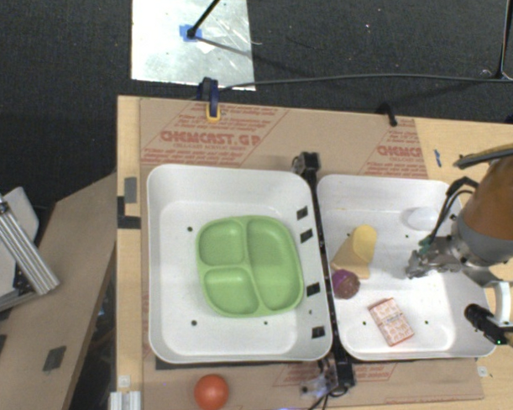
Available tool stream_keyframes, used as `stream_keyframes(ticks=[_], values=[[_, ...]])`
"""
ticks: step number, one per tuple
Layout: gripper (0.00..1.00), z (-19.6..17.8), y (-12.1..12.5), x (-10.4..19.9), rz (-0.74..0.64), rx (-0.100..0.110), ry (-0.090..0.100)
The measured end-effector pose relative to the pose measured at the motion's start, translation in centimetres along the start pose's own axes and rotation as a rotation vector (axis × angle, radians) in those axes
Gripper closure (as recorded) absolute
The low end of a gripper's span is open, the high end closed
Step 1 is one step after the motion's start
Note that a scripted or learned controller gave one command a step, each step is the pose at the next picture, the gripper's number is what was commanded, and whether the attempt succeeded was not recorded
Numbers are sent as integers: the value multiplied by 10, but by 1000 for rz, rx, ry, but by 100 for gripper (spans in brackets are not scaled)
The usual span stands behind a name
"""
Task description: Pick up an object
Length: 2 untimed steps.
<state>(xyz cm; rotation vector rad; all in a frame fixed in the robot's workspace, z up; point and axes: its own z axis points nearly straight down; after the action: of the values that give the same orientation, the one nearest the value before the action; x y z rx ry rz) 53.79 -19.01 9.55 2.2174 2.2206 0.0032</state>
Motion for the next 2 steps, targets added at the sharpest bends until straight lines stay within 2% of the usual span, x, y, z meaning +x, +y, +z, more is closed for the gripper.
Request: stream_keyframes(ticks=[1,2], values=[[100,-44,2,3,-3,-2,-1],[100,-107,1,5,-3,-5,-2]])
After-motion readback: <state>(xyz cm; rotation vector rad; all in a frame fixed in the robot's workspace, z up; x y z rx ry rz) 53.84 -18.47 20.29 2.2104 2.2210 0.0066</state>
